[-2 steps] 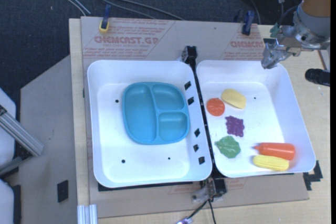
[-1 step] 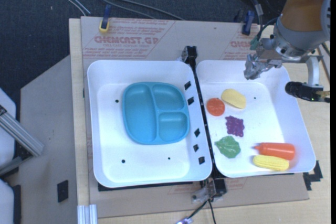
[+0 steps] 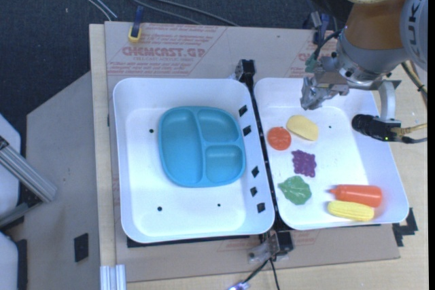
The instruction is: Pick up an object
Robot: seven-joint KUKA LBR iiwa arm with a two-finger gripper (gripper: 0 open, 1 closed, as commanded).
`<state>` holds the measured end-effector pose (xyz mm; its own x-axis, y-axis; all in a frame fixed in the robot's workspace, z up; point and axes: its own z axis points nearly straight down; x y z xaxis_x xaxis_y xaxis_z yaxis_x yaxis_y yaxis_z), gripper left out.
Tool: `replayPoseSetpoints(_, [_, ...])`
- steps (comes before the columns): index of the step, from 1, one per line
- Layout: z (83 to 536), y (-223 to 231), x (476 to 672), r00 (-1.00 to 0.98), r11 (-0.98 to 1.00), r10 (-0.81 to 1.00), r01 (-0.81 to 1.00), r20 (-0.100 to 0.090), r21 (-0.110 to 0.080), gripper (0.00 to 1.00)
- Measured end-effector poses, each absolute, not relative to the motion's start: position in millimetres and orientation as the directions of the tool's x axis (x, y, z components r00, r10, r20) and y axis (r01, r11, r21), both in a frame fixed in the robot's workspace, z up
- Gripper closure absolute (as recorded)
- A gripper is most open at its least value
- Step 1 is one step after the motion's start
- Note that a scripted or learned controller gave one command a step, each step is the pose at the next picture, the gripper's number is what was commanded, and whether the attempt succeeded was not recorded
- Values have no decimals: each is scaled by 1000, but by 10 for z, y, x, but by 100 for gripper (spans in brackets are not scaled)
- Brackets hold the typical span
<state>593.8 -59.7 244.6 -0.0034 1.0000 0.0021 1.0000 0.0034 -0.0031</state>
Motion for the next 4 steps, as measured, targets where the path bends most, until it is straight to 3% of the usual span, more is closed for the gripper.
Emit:
replayPoseSetpoints(2, [2357, 509, 5450, -4, 4, 1000, 1000, 2, -5, 100])
replayPoseSetpoints(3, [2217, 889, 5079, -3, 3, 1000, 1000, 2, -7, 100])
replayPoseSetpoints(4, [2224, 869, 5097, 0, 0, 1000, 1000, 1, -3, 0])
